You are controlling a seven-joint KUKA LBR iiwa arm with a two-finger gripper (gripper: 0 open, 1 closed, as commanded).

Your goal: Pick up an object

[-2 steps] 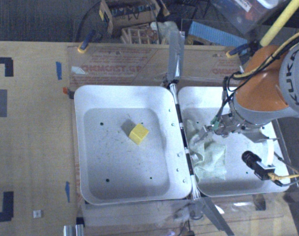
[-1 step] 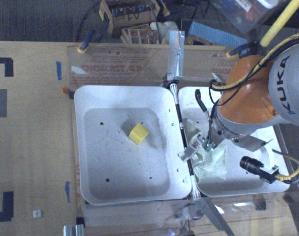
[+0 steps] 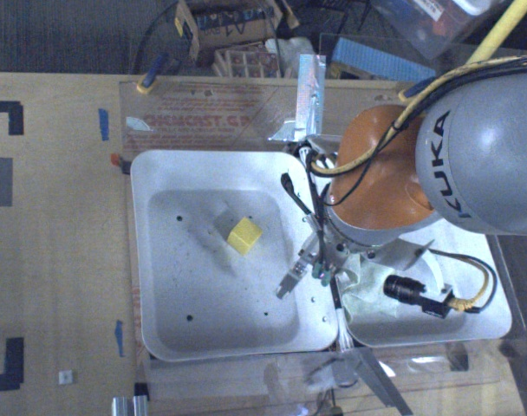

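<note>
At the far left of the frame the wooden surface (image 3: 55, 232) lies bare but for black corner marks and strips of blue tape, probably guides for setting out the rig.

Right of that sits the left bin (image 3: 159, 319), its floor dished so loose things settle toward the middle. The yellow block (image 3: 244, 235), the likely thing to pick, lies tilted a little above the bin's centre, well apart from every wall, with a blurred grey patch just to its left that I cannot identify. Nothing lies over it, so it looks open to a reach from above.

Further right, over the lower right part of that bin, hangs the claw (image 3: 291, 282), its tip near the floor and apart from the block, which is up and to its left. Whether it is spread or pressed together I cannot tell; nothing shows in it.

The arm (image 3: 471, 163) and its orange band (image 3: 376, 180) cover much of the right bin (image 3: 497, 323). Black cables (image 3: 311, 189) trail beside the wrist and a black connector (image 3: 413, 291) juts out over that bin.

Behind the bins, at the top of the frame, lies workshop clutter, out of the way.
</note>
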